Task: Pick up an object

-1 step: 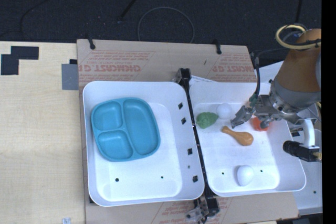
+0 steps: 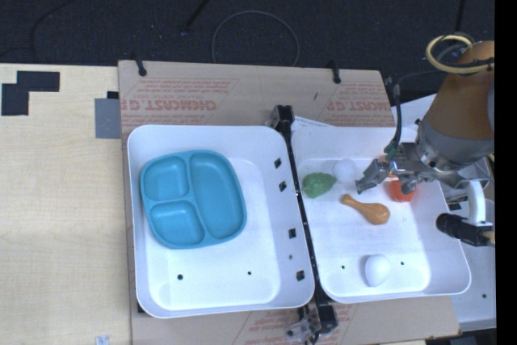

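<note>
end effector hovers in right bin near chicken drumstick; blue tray in left bin.

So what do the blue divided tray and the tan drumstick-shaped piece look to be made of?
The blue tray looks like moulded plastic: one even colour, rounded compartment walls, a soft sheen. The drumstick-shaped piece is likely toy plastic or rubber, judging by its smooth uniform tan surface; the view is too coarse to say which.

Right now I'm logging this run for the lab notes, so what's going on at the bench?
A grey arm reaches in from the right over the right bin. Its gripper hangs low beside an orange-red object, with nothing visibly between its fingers. A green item, a tan drumstick-shaped toy and two white objects lie loose there. The left bin holds a blue divided plate.
</note>
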Robot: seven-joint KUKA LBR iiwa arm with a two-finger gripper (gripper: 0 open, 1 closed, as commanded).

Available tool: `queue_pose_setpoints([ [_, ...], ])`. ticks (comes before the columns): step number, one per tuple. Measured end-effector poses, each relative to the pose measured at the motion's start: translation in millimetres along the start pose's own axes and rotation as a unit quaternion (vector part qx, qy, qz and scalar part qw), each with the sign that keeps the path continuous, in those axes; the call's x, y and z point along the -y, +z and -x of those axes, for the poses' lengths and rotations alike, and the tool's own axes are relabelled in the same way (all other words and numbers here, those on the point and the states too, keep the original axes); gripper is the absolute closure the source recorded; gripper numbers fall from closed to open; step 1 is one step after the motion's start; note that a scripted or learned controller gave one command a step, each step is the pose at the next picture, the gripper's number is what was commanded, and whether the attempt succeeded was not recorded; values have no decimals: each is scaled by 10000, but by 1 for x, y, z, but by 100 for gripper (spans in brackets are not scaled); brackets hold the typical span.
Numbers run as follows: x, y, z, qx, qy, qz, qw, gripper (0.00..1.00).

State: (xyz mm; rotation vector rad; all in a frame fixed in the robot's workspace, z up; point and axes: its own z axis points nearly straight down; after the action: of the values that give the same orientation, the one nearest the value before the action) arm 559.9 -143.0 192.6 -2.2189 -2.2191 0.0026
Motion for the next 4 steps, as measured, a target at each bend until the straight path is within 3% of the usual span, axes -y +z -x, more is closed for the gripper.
queue_pose_setpoints([
  [2,-5,91,-1,0,-1,-6,10000,0],
  [3,-5,106,-2,0,11,-7,10000,0],
  [4,-4,95,-1,-1,31,-7,10000,100],
])
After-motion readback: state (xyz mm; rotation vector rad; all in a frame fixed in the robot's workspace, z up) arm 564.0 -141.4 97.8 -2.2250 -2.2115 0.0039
